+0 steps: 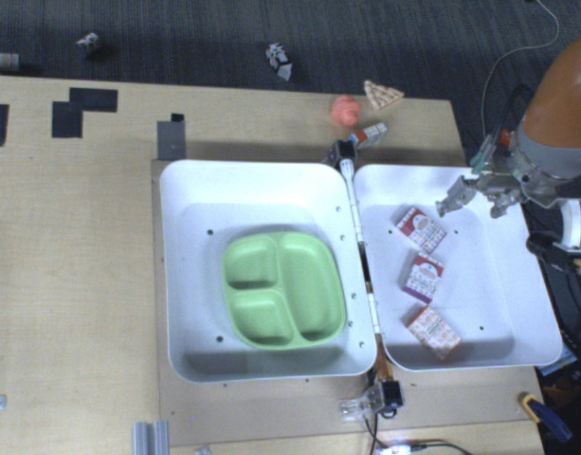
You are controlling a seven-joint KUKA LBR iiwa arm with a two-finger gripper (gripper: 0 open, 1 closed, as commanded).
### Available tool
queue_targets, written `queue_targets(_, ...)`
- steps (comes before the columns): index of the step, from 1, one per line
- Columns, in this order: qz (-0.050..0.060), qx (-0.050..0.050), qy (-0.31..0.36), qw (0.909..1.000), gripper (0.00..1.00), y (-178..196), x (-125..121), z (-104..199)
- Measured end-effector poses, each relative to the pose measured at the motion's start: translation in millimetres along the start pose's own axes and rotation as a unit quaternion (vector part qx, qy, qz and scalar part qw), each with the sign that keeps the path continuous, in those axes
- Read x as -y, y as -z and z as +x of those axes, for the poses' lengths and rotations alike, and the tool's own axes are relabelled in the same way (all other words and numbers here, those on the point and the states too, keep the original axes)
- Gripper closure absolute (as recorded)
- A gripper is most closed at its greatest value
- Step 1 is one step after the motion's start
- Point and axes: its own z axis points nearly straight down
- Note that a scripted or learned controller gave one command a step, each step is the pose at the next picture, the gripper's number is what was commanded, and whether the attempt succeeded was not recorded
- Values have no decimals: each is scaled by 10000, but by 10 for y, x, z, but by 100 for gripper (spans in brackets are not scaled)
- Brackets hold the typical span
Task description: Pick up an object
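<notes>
Hand poised over the right bin, nothing picked yet.

We see the hand (472, 199) with fingers spread and empty above the right bin (517, 301), just beside the top carton (421, 229) of three; we judge it is lining up a descent.

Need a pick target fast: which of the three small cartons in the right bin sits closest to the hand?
The top carton, the farthest of the three from the camera, is nearest the hand. The middle carton and the bottom carton lie farther away.
</notes>
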Motion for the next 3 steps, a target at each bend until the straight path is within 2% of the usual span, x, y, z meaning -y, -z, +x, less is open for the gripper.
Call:
queue_targets(1,-14,3,-7,10000,0,-1037,575,389)
queue_targets(2,-46,8,-3,10000,100,-921,553,389)
queue_targets(3,-9,-5,4,10000,100,-49,457,1142)
